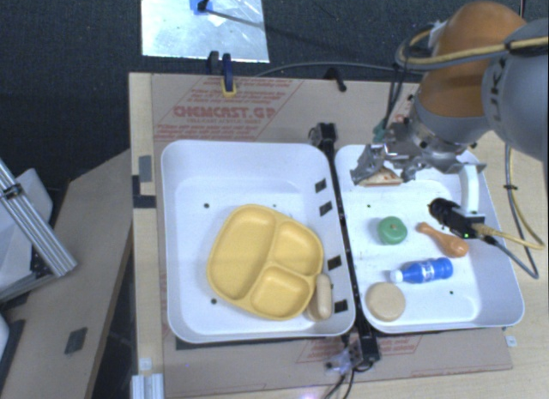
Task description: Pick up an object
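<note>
**A:** What is laid out in the camera view?

**B:** Two shallow white bins of smooth plastic are set side by side on a tan board printed with red lettering. In the left bin a glossy yellow plate is seen, rounded at the corners and divided into three compartments. A pale beige oblong piece, smooth and roll-like, is pressed against the plate's near right corner.

**A:** And in the right bin?

**B:** A small green round piece is placed near the middle. An orange-brown piece shaped like a drumstick lies to its right. A blue bottle with a white cap is laid on its side below these. A flat tan disc is found at the near left corner, just beside the bottle's cap.

**A:** Where is the gripper placed?

**B:** It is lowered over the far left part of the right bin, carried by the grey arm with its rounded orange band. The gripper's metal is dull and angular. Directly under it a tan wedge-shaped slice, flat and thin, is seen on the bin floor, partly covered by the gripper.

**A:** Is the slice grasped?

**B:** That cannot be told. Whether the gripper is released or clenched is not shown clearly, and contact with the slice cannot be judged.
</note>
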